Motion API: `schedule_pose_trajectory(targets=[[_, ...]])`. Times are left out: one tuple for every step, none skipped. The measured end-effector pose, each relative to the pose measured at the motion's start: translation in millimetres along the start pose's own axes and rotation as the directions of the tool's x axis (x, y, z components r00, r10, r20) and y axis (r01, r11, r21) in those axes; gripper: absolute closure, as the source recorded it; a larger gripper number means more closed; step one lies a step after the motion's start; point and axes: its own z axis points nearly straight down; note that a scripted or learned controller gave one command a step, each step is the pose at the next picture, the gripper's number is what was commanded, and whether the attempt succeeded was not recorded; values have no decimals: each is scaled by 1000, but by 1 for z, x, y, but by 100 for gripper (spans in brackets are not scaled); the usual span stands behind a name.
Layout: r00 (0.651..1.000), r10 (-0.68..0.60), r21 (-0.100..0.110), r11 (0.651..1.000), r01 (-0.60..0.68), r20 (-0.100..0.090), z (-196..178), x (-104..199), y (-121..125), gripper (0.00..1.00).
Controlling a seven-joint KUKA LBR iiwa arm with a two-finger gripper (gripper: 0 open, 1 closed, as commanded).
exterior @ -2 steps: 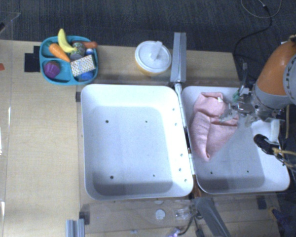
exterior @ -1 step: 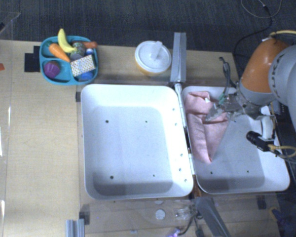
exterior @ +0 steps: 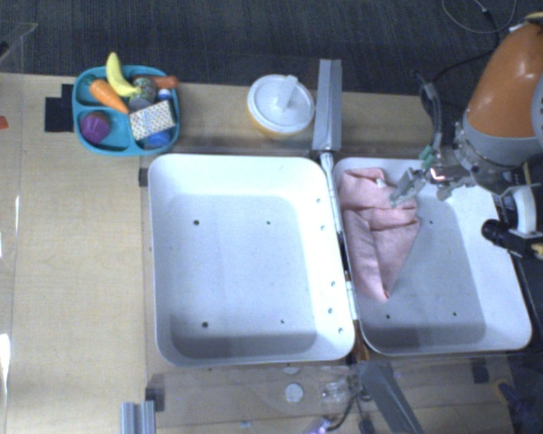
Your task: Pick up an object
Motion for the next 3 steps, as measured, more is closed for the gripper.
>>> schedule_pose_trajectory(targets=[[998, -57, -1, 998, 57, 0, 111, -28, 9, 0], [976, -220, 16, 975, 220, -5, 121, -4, 60, 0], [974, -224, -1, 974, 224, 1, 107, -2, 65, 100]])
